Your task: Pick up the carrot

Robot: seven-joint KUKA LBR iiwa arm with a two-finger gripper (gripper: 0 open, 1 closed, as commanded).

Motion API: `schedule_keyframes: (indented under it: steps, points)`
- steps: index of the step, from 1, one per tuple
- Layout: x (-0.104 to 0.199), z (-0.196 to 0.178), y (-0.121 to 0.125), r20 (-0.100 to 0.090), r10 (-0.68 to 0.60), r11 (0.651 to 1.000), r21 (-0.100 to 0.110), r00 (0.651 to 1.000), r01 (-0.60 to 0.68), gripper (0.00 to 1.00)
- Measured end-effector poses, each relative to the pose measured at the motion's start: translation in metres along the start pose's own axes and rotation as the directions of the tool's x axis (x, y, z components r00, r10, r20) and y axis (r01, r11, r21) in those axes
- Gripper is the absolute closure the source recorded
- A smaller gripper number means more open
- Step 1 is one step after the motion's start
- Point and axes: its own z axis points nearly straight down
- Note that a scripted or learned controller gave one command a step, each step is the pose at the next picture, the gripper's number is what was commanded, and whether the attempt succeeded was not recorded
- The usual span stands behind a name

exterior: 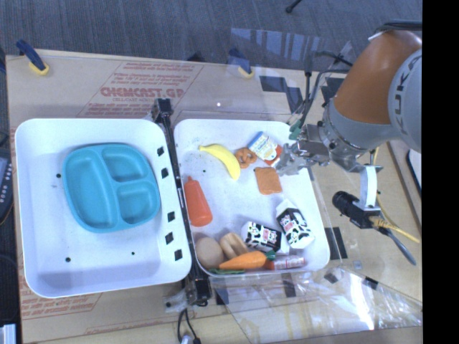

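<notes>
Your gripper (292, 156) is hanging over the right bin's (215, 129) far right rim, and you cannot tell how it is set; nothing is showing in its grasp. Just beside it in that bin an orange cracker (268, 180) and a small wrapped packet (262, 147) are lying, with a banana (223, 159) further left; an orange bottle (197, 201) is lying along the left wall. The carrot (244, 261) is resting at the near wall, well apart from your gripper, touching a bread roll (233, 244) and near two cow-patterned cartons (278, 230). The left bin (43, 260) is holding a blue divided tray (111, 186).
</notes>
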Motion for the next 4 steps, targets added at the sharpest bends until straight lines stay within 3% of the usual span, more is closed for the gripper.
schedule_keyframes:
  steps: [1, 2, 3, 4]
  points:
    - [0.000, 0.006, -0.002, -0.001, 0.001, 1.000, 0.012, 1.000, -0.001, 0.00]
    - [0.042, 0.099, -0.028, -0.006, -0.150, 0.989, 0.020, 0.989, 0.150, 0.00]
    - [0.057, 0.150, -0.064, -0.007, -0.159, 0.987, 0.019, 0.987, 0.159, 0.00]
    - [0.035, 0.182, -0.058, -0.005, -0.585, 0.811, 0.003, 0.811, 0.585, 0.00]
